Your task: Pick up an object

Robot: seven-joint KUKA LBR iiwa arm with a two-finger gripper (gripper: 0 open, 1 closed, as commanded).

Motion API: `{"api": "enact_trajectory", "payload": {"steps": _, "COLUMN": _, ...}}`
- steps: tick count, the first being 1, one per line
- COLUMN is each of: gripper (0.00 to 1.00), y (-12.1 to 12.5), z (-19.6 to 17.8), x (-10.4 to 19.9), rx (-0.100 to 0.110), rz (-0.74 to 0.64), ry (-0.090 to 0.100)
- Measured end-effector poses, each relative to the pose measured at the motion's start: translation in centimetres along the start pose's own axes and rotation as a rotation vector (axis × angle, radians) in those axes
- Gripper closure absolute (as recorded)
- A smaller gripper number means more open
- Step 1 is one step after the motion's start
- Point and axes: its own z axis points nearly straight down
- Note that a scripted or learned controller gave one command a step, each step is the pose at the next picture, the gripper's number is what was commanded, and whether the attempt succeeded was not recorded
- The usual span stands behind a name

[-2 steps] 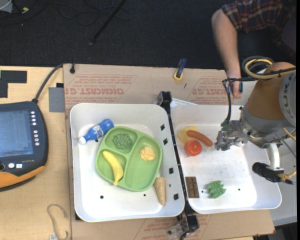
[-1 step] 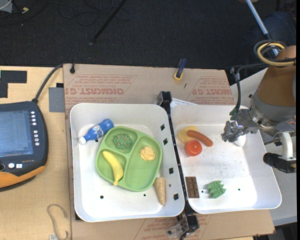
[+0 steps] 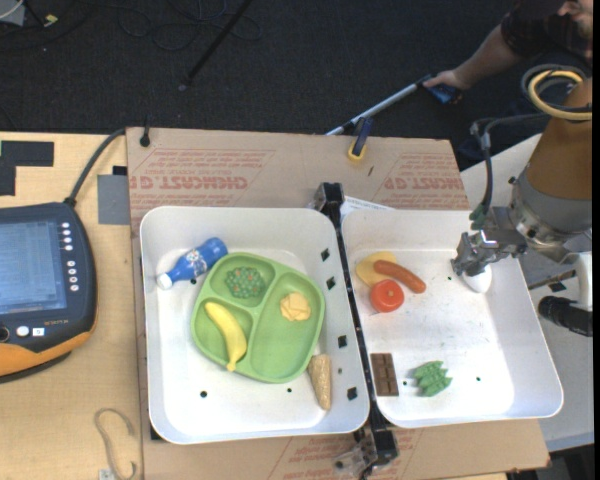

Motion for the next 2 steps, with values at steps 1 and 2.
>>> {"api": "enact_trajectory", "payload": {"steps": 1, "gripper": 1.0, "y": 0.3, "z": 1.1, "x": 5.4, "rx": 0.004, "rz": -0.004, "ry": 0.002}}
{"api": "enact_trajectory", "payload": {"steps": 2, "gripper": 1.0, "y": 0.9, "z": 0.0, "x": 11.4, "rx": 0.002, "rz": -0.006, "ry": 0.003}}
